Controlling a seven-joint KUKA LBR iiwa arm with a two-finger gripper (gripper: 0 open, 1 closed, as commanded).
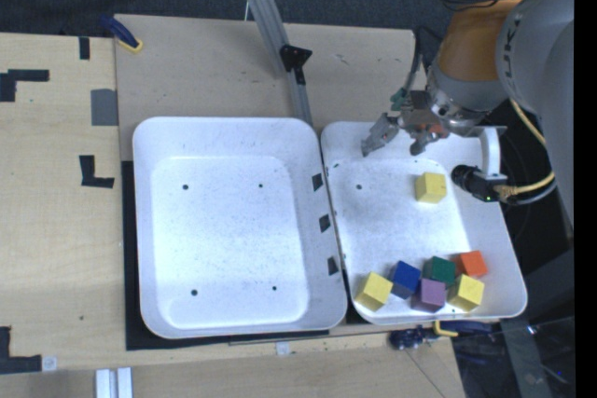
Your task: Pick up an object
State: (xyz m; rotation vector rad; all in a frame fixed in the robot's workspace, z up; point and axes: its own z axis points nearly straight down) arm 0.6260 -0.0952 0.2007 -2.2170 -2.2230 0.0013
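Note:
My gripper (399, 143) hangs over the far edge of the right bin (392, 219), its two fingers spread apart with nothing between them. A yellow cube (430, 187) lies alone in the bin, a little nearer and to the right of the fingertips. Along the bin's near edge sit several cubes: a yellow one (375, 290), a blue one (406, 278), a purple one (432, 294), a green one (439, 271), an orange one (473, 263) and another yellow one (469, 293).
The left bin (224, 228) lies beside the right one. A slanted metal pole (266, 9) with a black clamp (296, 58) crosses the bench behind the bins. The arm's orange band (480, 33) and cables stand at the right.

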